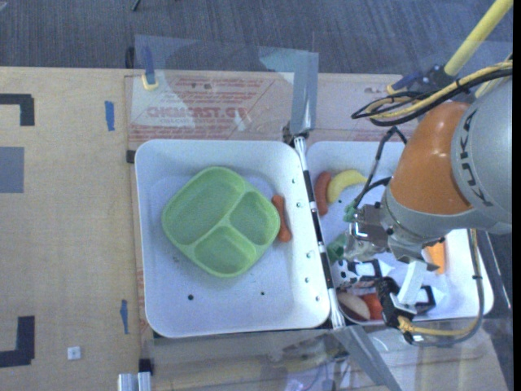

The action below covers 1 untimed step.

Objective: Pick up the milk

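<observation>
The milk (348, 273) looks like a small white carton with black cow spots, low at the left side of the right bin (480, 300). Only a corner of it shows beneath the arm. My gripper (364, 252) hangs low in that bin, just above and slightly right of the carton, and the wrist covers most of it. I cannot see whether the gripper touches the milk.
A green divided plate (221, 221) lies in the left bin (163, 300), with an orange carrot-like piece (282, 218) at its right wall. In the right bin are a yellow banana (346, 180), a red-orange piece (322, 192), a red and white slice (358, 305) and an orange piece (437, 256).
</observation>
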Each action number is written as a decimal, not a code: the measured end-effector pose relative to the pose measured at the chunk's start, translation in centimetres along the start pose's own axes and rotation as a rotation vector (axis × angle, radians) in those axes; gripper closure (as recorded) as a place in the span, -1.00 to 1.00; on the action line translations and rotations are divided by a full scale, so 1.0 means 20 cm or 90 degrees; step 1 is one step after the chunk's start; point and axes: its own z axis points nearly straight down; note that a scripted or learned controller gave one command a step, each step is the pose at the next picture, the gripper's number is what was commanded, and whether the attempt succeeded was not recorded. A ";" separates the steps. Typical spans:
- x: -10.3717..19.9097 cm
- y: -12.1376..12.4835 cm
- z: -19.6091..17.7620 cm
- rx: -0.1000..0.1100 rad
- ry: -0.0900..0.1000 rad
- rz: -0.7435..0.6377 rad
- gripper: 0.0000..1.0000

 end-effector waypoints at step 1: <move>0.00 0.00 -0.04 0.002 -0.001 -0.001 1.00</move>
